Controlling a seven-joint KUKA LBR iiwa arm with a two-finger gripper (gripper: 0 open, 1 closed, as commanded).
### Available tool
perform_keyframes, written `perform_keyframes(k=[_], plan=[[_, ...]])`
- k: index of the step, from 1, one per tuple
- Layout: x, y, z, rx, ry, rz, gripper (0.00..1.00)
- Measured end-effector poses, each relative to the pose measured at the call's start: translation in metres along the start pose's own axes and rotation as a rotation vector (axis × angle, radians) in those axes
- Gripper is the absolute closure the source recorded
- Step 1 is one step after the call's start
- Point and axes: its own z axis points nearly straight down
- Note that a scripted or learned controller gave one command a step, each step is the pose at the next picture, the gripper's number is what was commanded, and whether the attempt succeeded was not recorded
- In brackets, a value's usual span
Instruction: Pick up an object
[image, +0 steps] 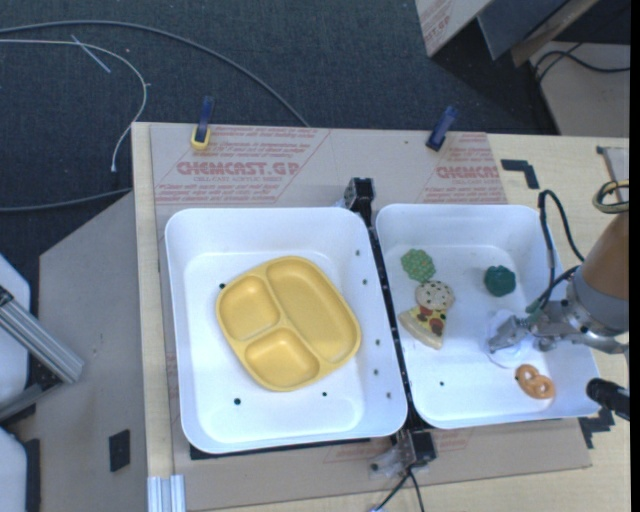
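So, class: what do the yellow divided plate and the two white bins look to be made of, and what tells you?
Yellow divided plate: probably moulded plastic, smooth with a soft sheen; one even colour and rounded compartment ridges suggest it.
Left bin and right bin: likely thin formed plastic, glossy white; rounded corners and light glare hint at this, though coated metal can't be ruled out.

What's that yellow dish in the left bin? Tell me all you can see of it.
The yellow tray looks like smooth plastic, a rounded-corner plate split by low ridges into three compartments: one long one along its right side and two smaller ones on its left. All three hold nothing. It lies flat and right way up, turned at a slant, near the middle of the left bin, resting on the bin's floor. Nothing else touches it.
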Motion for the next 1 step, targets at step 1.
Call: perform_keyframes(k=[1], plan=[[-0.0010,0.0025,-0.0142,-0.010,-0.005,0.000,1.00]])
